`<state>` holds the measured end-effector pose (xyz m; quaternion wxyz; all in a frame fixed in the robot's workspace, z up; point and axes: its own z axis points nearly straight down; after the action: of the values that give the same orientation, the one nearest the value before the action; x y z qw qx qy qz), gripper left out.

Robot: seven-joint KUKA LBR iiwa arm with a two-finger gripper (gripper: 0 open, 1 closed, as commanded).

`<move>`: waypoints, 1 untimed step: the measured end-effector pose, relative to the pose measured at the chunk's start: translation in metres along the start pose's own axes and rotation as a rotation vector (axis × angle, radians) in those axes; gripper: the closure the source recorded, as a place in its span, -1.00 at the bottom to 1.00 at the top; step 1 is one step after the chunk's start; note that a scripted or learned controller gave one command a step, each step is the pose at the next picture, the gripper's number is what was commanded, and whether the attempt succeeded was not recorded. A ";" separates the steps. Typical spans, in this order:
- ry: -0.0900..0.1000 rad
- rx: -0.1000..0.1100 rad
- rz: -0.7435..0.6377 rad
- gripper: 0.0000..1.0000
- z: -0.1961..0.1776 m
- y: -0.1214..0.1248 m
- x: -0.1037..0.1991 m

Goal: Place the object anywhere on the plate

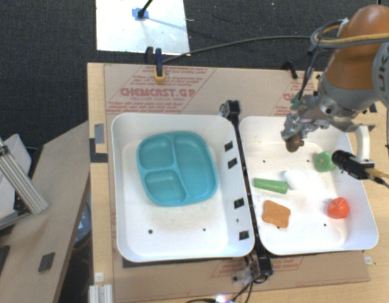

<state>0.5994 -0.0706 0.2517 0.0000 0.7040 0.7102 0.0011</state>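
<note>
Two bins, one plate, and a brown lump at the fingertips

Two white bins sit side by side on the bench, meeting along a black-clipped divider (239, 169). The gripper (294, 137) hangs over the far part of the right bin (358, 235), just inside its far rim and a little right of the divider. A small brown object (295, 144) shows at the fingertips, pinched between them as far as the slanted view lets me judge; the fingers look drawn close around it, with no visible gap.

Nearer the camera than the gripper lie a green stick (270, 184) and a white piece (296, 179), touching or nearly so. Beyond those, closer still to the camera, sits an orange chunk (277, 214). To the gripper's right are a green lump (323, 162) and, nearer the front, a red ball (338, 207). White floor lies bare directly under the gripper and along the far rim.

Far to the gripper's left, across the divider, the blue plate (177, 168) with three compartments rests in the middle of the left bin (128, 232), with bare white floor on all sides of it.
</note>
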 end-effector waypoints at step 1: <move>0.001 0.001 -0.001 1.00 -0.005 -0.010 0.055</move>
<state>0.5893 -0.0159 0.2571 -0.0005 0.7035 0.7107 0.0012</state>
